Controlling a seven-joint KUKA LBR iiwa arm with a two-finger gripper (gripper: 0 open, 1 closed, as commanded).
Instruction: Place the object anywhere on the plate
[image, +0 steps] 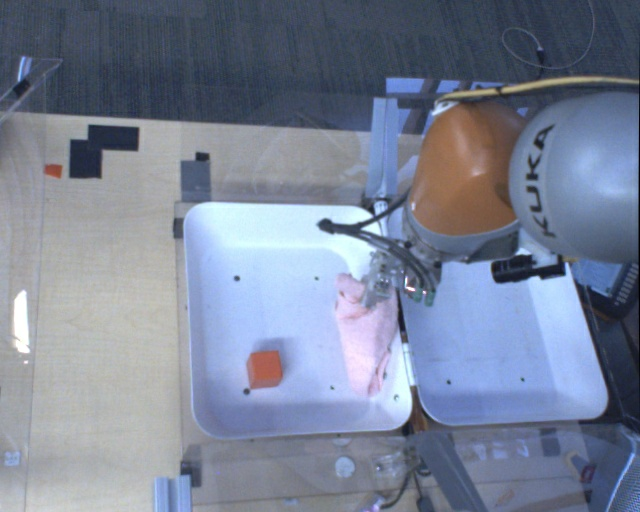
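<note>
The gripper (383, 283) looks clamped on the floppy pink cloth (364, 335) by the left bin's (215, 300) right wall. No plate anywhere, so placing's undone.

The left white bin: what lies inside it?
Inside the left white bin lie a small orange block and a crumpled pink cloth. The tool covers the cloth's top end.

"KUKA" lettering on grey arm (580, 180); nothing else legible.

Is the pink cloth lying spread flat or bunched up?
Bunched up. The crumpled pink cloth forms a long rumpled heap along the right wall of the left white bin, with the gripper at its upper end.
</note>
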